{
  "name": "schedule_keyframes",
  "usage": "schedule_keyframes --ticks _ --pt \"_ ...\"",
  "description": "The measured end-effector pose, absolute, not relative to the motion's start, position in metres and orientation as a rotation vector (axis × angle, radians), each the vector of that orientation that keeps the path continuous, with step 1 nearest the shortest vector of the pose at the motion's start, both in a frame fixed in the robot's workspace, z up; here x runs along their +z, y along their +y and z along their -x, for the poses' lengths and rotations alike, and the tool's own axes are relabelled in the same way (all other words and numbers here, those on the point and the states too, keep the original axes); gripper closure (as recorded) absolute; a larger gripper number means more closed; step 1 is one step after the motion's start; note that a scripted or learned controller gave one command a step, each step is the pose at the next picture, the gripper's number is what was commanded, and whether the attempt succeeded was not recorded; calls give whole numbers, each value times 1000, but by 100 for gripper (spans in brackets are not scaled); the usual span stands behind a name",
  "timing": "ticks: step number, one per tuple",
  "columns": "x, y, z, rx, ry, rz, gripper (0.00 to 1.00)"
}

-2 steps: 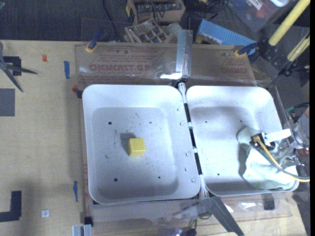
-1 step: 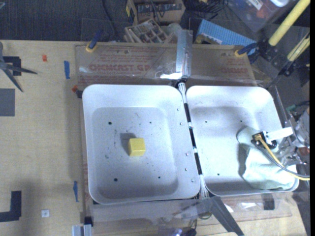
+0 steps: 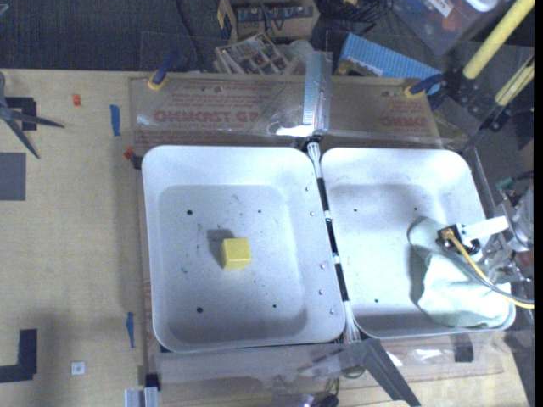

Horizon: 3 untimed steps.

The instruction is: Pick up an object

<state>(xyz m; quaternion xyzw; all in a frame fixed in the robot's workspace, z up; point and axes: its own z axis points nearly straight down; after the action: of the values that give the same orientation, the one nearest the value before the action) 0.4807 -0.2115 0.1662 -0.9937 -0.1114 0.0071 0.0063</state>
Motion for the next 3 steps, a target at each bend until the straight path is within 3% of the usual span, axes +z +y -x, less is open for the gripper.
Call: schedule_keyframes --ticks 3 --pt "194 -211 -481 32 -358 3104 100"
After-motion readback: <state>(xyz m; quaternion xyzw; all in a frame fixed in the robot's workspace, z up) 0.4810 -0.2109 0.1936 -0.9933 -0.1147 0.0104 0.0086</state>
